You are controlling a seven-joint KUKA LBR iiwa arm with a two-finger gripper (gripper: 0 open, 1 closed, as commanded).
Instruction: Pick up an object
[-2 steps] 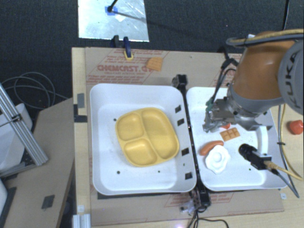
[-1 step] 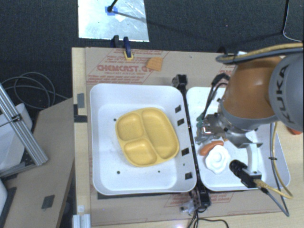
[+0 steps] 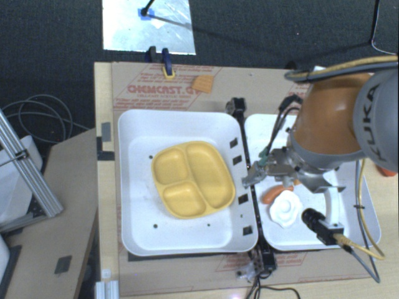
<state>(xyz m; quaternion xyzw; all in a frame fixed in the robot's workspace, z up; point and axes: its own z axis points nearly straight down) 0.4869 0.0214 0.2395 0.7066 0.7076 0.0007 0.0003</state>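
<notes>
**Arm low over the right bin, beside two small pieces**

An orange piece (image 3: 272, 195) lies on the floor of the right bin (image 3: 265, 126), near its left wall. A white, lumpy piece (image 3: 285, 210) sits just beside it on the side nearer the camera, and the two look to be touching. The gripper (image 3: 252, 178) hangs right above and to the left of the orange piece, hard against the divider between the bins. From where I stand, the arm's bulk hides too much to tell whether the gripper is clamped or loose. I cannot tell whether anything is in its grasp either.

The arm (image 3: 330, 123) reaches in from the right — grey with its broad orange band — and covers much of that bin.

In the left bin (image 3: 140, 229) a yellow plate (image 3: 193, 179) with three compartments lies flat, turned a little askew, well apart from the gripper.

Both bins rest on a brown board (image 3: 162, 89) printed in red. On it, beyond the bins, lies a small tan square (image 3: 202, 84), with a blue and yellow clamp (image 3: 167, 64) at the far edge. A shiny sheet (image 3: 146, 17) lies further back on the dark floor.
</notes>
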